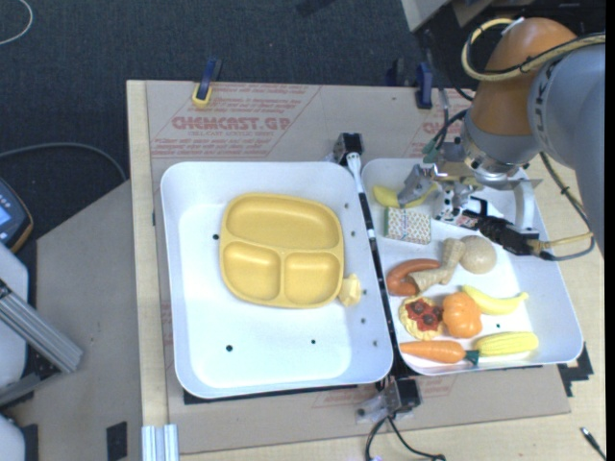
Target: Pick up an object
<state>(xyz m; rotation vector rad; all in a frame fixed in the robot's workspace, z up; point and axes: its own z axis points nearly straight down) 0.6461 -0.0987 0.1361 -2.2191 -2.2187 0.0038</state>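
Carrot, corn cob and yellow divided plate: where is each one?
carrot (434,351), camera view, middle of its orange body
corn cob (506,344), camera view, mid-cob
yellow divided plate (282,224), camera view, large top compartment

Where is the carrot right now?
In the camera view, the carrot lies at the near edge of the right bin, just below the pizza slice and left of the corn cob.

Two white bins sit side by side — the left bin (192,286) and the right bin (553,305). The left one holds one yellow divided plate (282,250). The right holds toy food: two bananas (495,302) (386,196), one carrot (434,351), one corn cob (507,344), one sausage (411,273), one pizza slice (421,315) — and one orange fruit (461,315).
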